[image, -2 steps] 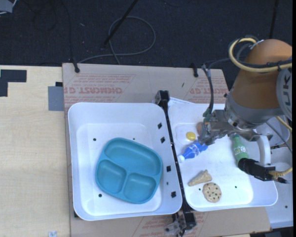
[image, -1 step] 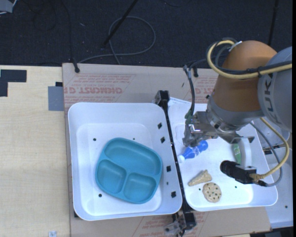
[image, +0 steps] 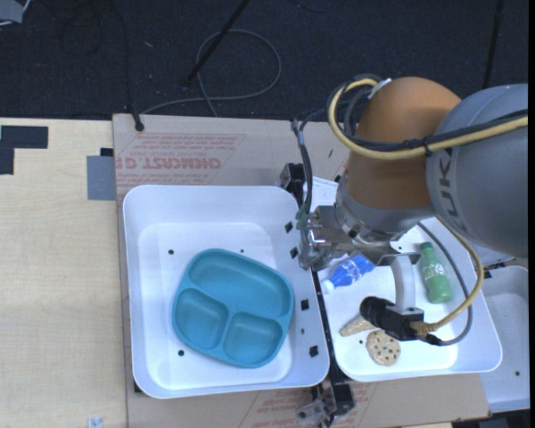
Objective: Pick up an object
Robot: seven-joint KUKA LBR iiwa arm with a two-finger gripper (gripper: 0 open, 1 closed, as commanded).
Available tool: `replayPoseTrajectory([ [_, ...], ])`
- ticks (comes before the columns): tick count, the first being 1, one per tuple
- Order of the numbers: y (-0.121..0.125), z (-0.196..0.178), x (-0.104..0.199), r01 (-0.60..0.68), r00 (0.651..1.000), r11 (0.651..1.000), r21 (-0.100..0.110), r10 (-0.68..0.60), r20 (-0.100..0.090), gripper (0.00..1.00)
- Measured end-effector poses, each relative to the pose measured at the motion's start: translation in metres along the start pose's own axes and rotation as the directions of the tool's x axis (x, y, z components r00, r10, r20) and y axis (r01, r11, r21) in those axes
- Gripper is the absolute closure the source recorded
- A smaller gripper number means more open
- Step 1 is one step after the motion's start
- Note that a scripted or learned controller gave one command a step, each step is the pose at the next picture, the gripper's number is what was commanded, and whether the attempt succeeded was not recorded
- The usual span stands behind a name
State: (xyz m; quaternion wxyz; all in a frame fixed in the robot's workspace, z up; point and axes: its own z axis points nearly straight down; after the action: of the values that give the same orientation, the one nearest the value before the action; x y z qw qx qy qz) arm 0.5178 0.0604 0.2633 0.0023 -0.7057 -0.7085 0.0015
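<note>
Orange-banded grey arm (image: 401,150) is hanging over the right white bin (image: 481,350), hiding its gripper from me. I am judging a miss likely among the crowded green bottle (image: 435,273), blue-and-white packet (image: 346,273) and speckled cookie (image: 384,349). Cardboard underlay (image: 183,154) is showing reversed red lettering, unreadable to me. Blue divided plate (image: 232,306) is lying apart.

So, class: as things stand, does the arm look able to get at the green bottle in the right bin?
Probably yes. The green bottle lies uncovered near the right bin's far side, with nothing stacked on it. The arm hangs over that bin beside it, so a short move should reach it.
</note>
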Motion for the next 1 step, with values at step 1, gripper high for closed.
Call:
replayPoseTrajectory([
  [1, -0.0126, 0.0154, 0.0395, 0.0, 1.0, 1.0, 0.001, 0.0, 0.001, 1.0],
])
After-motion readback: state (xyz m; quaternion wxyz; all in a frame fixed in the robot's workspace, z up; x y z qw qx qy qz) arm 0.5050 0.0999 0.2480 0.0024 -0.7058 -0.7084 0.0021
